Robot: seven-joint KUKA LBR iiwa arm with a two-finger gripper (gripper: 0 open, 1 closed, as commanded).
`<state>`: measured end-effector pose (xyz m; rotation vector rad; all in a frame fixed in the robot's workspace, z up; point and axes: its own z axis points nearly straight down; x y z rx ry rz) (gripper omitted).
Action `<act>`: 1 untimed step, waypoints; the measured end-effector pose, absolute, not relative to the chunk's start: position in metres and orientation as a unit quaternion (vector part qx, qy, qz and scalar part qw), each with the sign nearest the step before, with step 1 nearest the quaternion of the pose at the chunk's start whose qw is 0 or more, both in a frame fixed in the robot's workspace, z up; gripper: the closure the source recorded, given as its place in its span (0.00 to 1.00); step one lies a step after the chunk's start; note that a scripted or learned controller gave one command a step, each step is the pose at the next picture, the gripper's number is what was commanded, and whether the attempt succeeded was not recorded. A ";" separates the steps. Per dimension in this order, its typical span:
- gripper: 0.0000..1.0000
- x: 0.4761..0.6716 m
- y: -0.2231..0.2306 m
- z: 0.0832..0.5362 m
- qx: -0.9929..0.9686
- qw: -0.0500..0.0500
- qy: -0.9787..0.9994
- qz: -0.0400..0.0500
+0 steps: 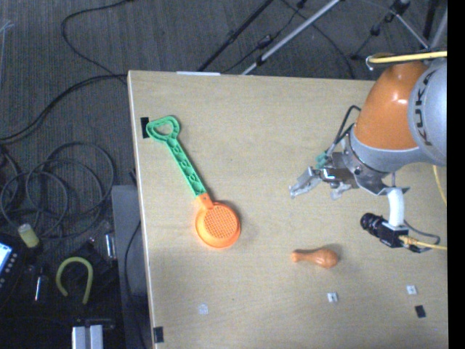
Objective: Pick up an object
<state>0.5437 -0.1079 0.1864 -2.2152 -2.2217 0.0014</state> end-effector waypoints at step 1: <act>0.00 0.596 -0.112 0.101 -0.626 0.001 -0.780 0.000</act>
